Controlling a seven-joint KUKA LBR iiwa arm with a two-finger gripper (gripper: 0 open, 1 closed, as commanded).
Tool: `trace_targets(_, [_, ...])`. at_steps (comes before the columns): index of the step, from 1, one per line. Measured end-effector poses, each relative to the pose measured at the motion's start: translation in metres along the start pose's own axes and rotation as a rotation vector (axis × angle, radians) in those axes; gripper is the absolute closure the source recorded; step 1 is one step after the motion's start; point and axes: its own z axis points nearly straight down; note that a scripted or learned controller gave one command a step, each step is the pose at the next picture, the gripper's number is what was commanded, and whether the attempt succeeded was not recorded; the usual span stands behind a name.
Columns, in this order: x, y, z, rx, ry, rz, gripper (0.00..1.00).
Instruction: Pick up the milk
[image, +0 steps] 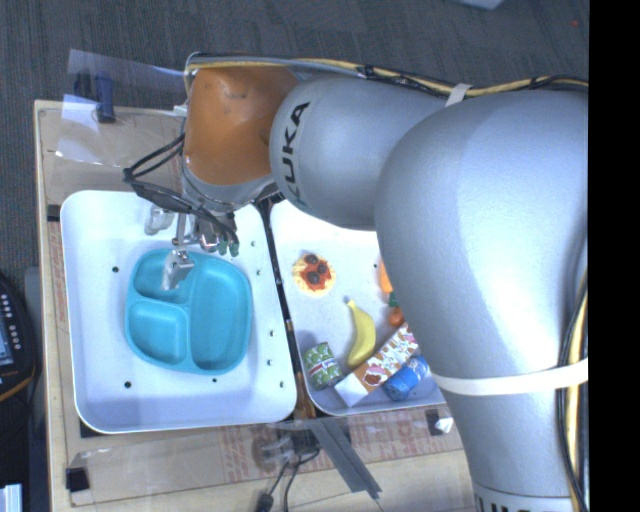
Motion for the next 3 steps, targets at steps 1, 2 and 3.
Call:
trace_targets(1, [-0.008, -0.028, -0.050, 0.000, -0.006, -0.283, 0.00])
trace_targets(2, [-0.015, 0.040, -0.009, 0.000, -0.003, -0.747, 0.00])
trace_targets(3, [-0.016, 0.049, -0.019, 0.000, -0.006, -1.006, 0.00])
